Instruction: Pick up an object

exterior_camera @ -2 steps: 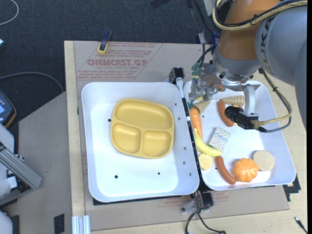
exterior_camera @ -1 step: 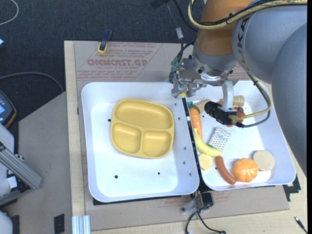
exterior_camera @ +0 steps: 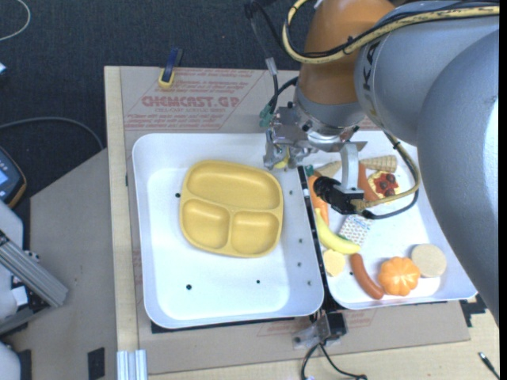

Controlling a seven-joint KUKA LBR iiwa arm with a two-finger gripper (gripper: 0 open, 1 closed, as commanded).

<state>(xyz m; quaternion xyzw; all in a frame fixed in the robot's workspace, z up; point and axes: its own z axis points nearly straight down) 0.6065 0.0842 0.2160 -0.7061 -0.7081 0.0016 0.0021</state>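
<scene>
Across the worktop (exterior_camera: pixel 125 236), two shallow white bins lie side by side. From the right, the grey arm (exterior_camera: pixel 444 77) with its orange band reaches over them. The gripper (exterior_camera: pixel 286 157) hangs at the far end of the wall the two bins share, just beside the far right corner of the yellow plate. Whether it is released or clenched cannot be told, and nothing is seen in its grasp.

The left bin (exterior_camera: pixel 162 275) holds the yellow plate (exterior_camera: pixel 231 208), a three-compartment dish lying flat toward the far side.

The right bin (exterior_camera: pixel 447 283) holds the small toy foods open to picking. An orange pumpkin (exterior_camera: pixel 398 276) sits at the near side, touching a pale round biscuit (exterior_camera: pixel 428 259) to its right. A red-brown sausage (exterior_camera: pixel 366 276) lies just left of the pumpkin. A banana (exterior_camera: pixel 333 237) lies along the shared wall, with a pale yellow slice (exterior_camera: pixel 335 263) just nearer. A white checked piece (exterior_camera: pixel 356 228) rests beside the banana. A waffle cone (exterior_camera: pixel 379 163) and a red-topped wedge (exterior_camera: pixel 385 185) lie farther back, under the arm.
</scene>
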